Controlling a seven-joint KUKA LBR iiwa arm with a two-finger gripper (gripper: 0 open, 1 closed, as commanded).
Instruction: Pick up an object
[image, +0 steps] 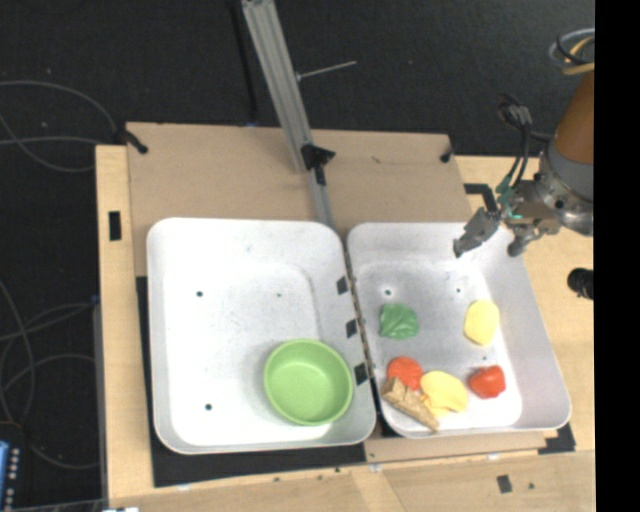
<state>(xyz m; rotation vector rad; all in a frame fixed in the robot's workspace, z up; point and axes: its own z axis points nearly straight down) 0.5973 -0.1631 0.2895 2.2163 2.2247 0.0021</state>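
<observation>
Yellow lemon-like object (481, 322), smooth, rounded.

We see the pincer (495, 235) open over the right bin's (520, 300) far corner, holding nothing; a green bowl (308, 381) sits in the left bin (220, 270).

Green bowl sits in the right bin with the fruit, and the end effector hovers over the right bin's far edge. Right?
Not quite. The camera view shows the green bowl in the left bin, away from the fruit. The end effector does hover over the right bin's far edge.
</observation>
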